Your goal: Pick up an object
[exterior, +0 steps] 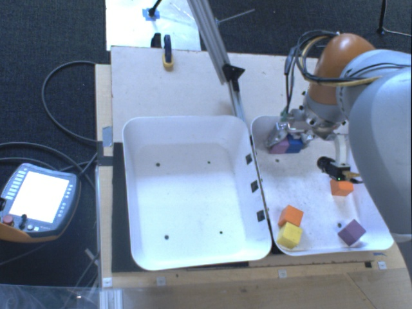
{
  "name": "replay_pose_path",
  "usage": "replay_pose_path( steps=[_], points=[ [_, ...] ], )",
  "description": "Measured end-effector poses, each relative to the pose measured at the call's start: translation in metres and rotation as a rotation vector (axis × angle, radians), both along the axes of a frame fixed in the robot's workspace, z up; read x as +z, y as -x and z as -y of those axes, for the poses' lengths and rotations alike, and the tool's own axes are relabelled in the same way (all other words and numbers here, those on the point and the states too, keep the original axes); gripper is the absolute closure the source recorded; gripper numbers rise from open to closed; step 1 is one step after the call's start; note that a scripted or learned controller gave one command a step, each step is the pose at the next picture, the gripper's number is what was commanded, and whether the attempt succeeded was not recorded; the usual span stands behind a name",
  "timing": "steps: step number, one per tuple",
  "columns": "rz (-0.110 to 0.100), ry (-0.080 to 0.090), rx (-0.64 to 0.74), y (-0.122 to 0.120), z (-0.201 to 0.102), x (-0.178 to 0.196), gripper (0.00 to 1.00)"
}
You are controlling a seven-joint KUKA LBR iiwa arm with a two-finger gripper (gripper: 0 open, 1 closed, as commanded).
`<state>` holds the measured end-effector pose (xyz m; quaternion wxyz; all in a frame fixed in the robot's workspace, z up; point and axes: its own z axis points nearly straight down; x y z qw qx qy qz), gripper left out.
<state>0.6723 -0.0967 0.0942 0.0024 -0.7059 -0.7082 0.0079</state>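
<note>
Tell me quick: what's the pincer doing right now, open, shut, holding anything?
Pincer: low in the right bin, at a pink block and blue block; open or shut cannot be told.

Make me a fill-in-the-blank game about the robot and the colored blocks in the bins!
1. The gripper is down at the far end of the ____ bin.
2. The yellow block is touching an ____ block.
3. Right at the gripper sit a pink block and a ____ block.
4. In the right bin's near right corner sits a ____ block.

Missing words: right; orange; blue; purple
</note>
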Motion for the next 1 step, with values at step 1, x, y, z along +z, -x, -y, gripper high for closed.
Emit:
replay_pose_path(
  steps=[1],
  points=[
    [0.007,0.0,0.004,-0.0012,0.0004,0.0106,1.0]
  ],
)
